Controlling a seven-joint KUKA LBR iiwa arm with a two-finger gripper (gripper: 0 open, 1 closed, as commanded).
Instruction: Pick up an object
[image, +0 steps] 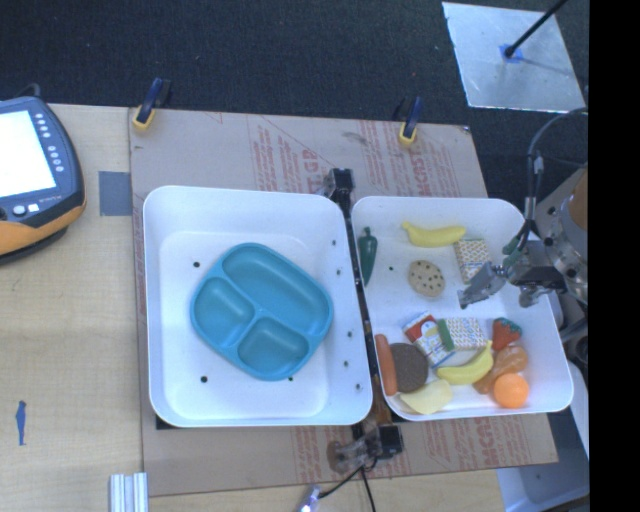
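End effector sits over the right bin, near its right wall, arm coming in from the right edge. Fingers read as slightly apart with nothing between them, though the angle makes that hard to confirm.

No single target is named, so any toy in the right bin counts. Nearest candidates:
- patterned cracker block: just above and left of the fingertips, near the bin's far wall
- cookie: further left, about level with the fingertips
- small printed box: just below and left, long axis running left-right
- banana: up-left, long axis left-right

Lower corner is crowded: second banana, orange, strawberry, brown patty, all touching or nearly so. Poor pick there, in my judgement.

Cookie lies clear of its neighbours, so a short move left and then down looks cleanest.

Left bin holds a blue divided plate, well apart from the arm.
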